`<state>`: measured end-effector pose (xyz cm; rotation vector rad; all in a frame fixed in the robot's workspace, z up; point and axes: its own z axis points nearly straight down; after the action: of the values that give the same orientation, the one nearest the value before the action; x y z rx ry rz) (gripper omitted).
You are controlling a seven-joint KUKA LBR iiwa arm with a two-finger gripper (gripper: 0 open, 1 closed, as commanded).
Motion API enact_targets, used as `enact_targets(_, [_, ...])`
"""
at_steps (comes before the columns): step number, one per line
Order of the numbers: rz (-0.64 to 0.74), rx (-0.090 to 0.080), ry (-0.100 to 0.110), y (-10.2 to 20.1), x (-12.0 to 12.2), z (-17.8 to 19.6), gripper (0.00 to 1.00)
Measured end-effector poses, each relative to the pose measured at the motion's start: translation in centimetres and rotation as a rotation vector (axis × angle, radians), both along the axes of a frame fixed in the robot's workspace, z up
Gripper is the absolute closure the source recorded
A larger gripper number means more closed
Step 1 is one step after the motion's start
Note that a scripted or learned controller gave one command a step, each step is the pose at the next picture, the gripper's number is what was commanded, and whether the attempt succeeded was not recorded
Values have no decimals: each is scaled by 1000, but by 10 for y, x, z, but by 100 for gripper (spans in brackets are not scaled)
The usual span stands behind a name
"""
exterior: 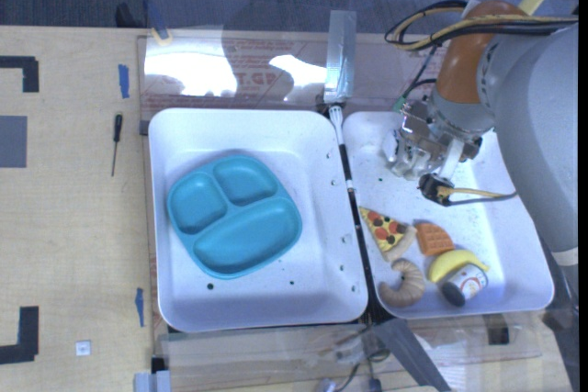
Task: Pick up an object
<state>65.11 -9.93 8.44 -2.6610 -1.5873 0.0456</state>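
Nearest the camera, along the front of the right bin [524, 225], 5 small items are lying in a cluster: a beige croissant [402, 282], a small can [464, 286] on its side touching a yellow banana [451, 263], an orange block [434, 238] just behind them, and a pizza slice [386, 230] close to the divider between the 2 bins. In the left bin [175, 289], a blue divided plate [235, 214] with 3 compartments is sitting near the middle — nothing is resting on it. Farther back in the right bin, the gripper [411, 162] is hanging low over the white floor, well apart from the cluster; nothing is showing between its fingers, and whether they are spread or closed cannot be told from this angle. Behind it, the grey arm [514, 96] with its orange band is reaching in from the right. On the bench [64, 225] at far left, a screwdriver [116, 142] is lying.
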Motion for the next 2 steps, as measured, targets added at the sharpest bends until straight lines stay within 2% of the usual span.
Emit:
enact_targets(1, [-216,-15,-24,-15,-8,1,100])
enact_targets(2, [68,-20,-49,39,12,100,100])
